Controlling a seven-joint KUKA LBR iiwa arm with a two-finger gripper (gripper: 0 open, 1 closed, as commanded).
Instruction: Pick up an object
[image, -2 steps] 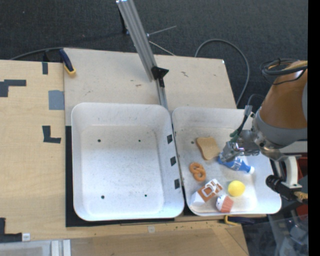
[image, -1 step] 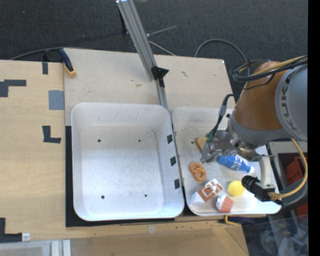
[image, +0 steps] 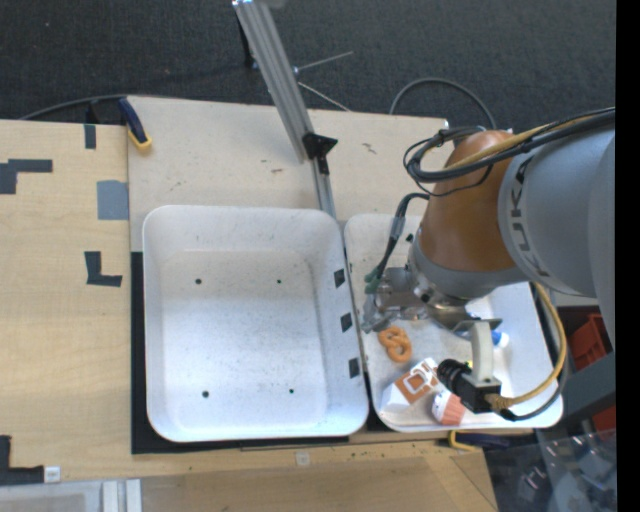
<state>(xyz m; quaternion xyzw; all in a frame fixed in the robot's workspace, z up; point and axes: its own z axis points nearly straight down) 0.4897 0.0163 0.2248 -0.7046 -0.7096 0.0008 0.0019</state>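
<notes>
Camera view: gripper (image: 378, 305), open or closed not discernible, low in right bin (image: 522, 305) against its left wall, just beside orange pretzel-shaped piece (image: 396, 344); likely risk: the wall crowds the approach, so closing may clip it or nudge the piece aside.

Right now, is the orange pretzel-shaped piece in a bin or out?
In: the orange pretzel-shaped piece lies on the floor of the bin under the arm, near its left wall.

Two white bins (image: 240, 320) (image: 525, 310), three small objects (image: 396, 343) (image: 415, 382) (image: 447, 406)
</notes>
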